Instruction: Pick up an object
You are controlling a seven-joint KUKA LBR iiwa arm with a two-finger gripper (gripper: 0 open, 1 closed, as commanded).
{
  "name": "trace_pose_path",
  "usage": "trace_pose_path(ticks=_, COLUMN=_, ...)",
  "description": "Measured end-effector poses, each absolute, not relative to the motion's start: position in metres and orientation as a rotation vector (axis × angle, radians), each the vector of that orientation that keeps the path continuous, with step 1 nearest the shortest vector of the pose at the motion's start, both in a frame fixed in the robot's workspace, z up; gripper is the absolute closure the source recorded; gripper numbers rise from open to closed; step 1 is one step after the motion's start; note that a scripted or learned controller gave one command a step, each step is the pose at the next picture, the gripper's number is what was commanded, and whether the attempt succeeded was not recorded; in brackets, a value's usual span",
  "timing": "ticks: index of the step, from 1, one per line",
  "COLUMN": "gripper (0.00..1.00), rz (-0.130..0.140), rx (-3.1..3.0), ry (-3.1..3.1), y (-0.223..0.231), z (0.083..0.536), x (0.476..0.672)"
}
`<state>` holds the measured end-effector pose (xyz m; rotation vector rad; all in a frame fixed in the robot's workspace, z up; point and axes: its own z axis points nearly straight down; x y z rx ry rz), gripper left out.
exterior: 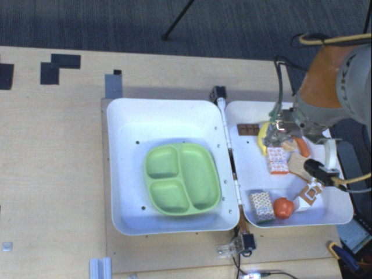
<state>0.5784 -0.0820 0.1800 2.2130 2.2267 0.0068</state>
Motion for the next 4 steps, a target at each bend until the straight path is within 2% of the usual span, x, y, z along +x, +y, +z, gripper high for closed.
trace_pose_path(ticks=1, gripper=1.00, rz=0.001, rx=2.215, ry=2.223, y=-0.186, z=0.187, x=0.601)
trace_pose_path(ticks=2, gripper=1.00, rz=0.002, rx=2.212, ry=2.226, y=-0.204, z=0.146, x=0.660)
trace_pose_path(ticks=3, gripper=1.00, rz=0.003, rx=2.210, ry=2.226, y=-0.205, z=0.155, x=0.670)
trace_pose_path(ticks=4, gripper=1.00, rz=0.002, rx=2.211, ry=2.228, y=-0.205, z=0.125, x=0.669)
